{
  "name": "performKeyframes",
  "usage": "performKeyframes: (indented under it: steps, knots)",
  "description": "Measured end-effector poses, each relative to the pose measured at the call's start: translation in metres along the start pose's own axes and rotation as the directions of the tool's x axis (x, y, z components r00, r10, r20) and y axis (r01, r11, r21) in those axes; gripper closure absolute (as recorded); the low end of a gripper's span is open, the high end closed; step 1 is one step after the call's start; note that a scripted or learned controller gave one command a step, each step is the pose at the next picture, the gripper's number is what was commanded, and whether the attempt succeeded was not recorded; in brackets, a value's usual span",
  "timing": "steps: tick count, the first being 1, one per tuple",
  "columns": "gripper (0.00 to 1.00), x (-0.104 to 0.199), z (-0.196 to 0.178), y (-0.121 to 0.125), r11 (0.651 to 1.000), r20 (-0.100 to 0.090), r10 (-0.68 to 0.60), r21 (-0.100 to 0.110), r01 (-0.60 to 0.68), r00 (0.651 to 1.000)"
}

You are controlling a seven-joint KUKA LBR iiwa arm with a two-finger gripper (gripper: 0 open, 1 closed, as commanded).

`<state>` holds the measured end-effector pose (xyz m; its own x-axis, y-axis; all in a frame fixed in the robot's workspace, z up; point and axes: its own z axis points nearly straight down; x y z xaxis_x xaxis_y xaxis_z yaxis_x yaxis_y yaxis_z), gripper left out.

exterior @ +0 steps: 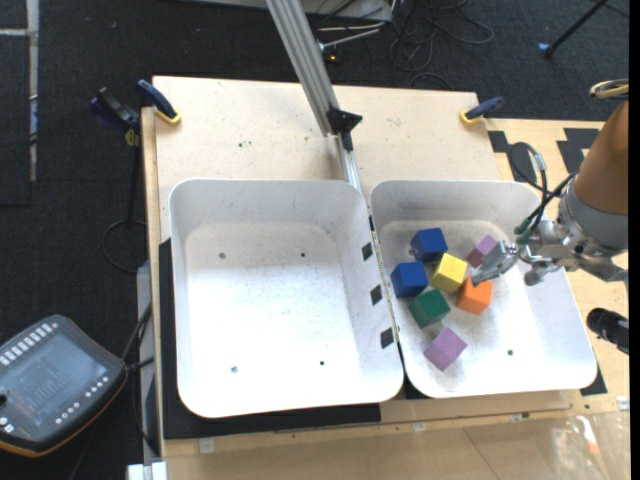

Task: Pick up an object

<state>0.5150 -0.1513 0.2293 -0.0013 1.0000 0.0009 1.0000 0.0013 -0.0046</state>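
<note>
The right bin [560,358] holds several small blocks: two blue ones [429,243] [408,279], a yellow one [449,271], a green one [430,307], an orange one [474,296], a purple one [446,348] and a mauve one [486,249]. My gripper [491,264] reaches in from the right and hangs low over the cluster, its tip between the mauve block and the orange block. I see no block between the fingers.
The left bin [270,298] lies beside the right one, parted by a shared rim with black markers [381,298]. A slanted metal pole [300,48] rises behind the bins. A pendant [50,383] lies at the lower left, off the bench.
</note>
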Motion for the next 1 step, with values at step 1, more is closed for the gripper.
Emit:
performKeyframes:
  steps: [1]
  knots:
    - [0.00, -0.0001, -0.0022, 0.0009, 1.000, 0.001, 0.001, -0.005, -0.001, 1.000]
